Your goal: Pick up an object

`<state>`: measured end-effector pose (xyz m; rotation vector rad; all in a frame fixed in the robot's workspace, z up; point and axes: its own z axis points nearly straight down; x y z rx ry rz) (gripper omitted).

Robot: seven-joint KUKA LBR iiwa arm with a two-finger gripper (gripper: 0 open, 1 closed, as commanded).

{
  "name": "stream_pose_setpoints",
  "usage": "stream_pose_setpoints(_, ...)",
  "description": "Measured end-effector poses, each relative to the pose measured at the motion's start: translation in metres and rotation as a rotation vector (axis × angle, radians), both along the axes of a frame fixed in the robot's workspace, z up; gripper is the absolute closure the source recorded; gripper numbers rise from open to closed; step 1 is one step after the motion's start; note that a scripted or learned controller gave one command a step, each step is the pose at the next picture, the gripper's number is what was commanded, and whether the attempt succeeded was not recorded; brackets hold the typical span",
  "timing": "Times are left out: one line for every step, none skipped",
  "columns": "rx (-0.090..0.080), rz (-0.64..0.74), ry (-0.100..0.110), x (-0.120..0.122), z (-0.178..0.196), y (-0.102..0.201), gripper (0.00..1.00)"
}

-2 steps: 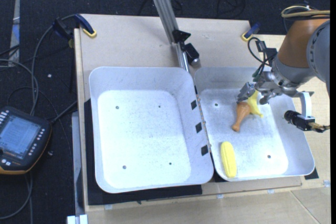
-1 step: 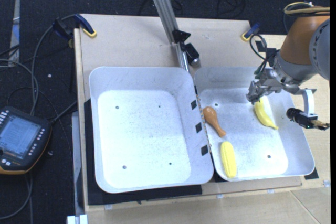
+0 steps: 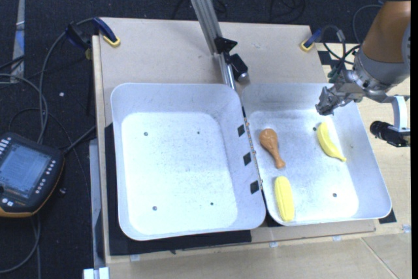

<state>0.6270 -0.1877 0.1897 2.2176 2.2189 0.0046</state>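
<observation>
camera view: fixed above the worktop (image 3: pixel 163 49), looking down at a slant on two white bins side by side.
gripper: dark gripper (image 3: pixel 326 105) hangs over the far right part of the right bin (image 3: pixel 366 160), just above the banana's upper end; i cannot tell how far it is open, and nothing shows between its tips.
arm: grey with an orange band (image 3: pixel 386 29), reaching in from the right edge.
banana: yellow banana (image 3: pixel 328 142) lies on the right bin's floor, just below the gripper, apart from it as far as i can tell.
drumstick: brown toy drumstick (image 3: pixel 272 146) lies near the right bin's left side, bone end pointing toward the near edge.
corn: yellow corn cob (image 3: pixel 284 198) lies near the front of the right bin, below the drumstick.
left bin: left bin (image 3: pixel 130 101), white with dark speckling on its floor.
pendant: control pendant (image 3: pixel 23 172) sits on the floor at far left.
</observation>
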Motion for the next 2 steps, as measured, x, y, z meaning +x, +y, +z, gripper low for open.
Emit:
stream_pose_setpoints(0.000, 0.000, 0.000, 0.005, 0.062, -0.004, 1.00)
stream_pose_setpoints(0.000, 0.000, 0.001, 0.005, 0.110, -0.004, 1.00)
